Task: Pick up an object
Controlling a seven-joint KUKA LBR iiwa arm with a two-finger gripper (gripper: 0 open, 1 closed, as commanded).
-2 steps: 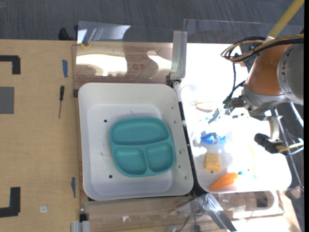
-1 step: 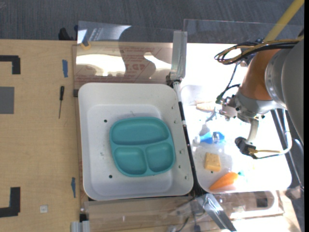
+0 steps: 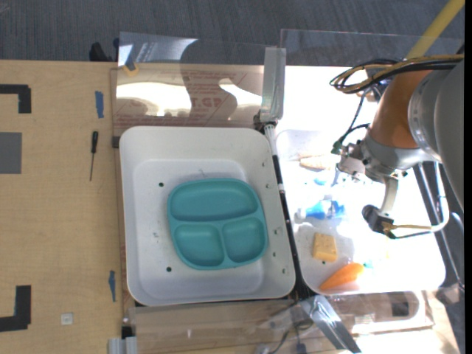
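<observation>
So the pick hasn't happened as far as I can tell: the arm [image 3: 413, 116] sits over the right bin [image 3: 435, 271] with the gripper [image 3: 352, 159] up near that bin's far end, and honestly I cannot tell how the jaws stand because the whole bin is washed out by glare. Everything graspable is lying loose in the right bin: a blue object [image 3: 323, 210] around its middle, a yellow spongy-looking block [image 3: 324, 246] just nearer than that, and a smooth tapered orange carrot-shaped thing [image 3: 342, 275] at its near edge. Left of the right bin, the other bin [image 3: 140, 198] holds a matte teal plate [image 3: 217, 223] with 3 compartments. Left to do: descend, grab, lift.
</observation>
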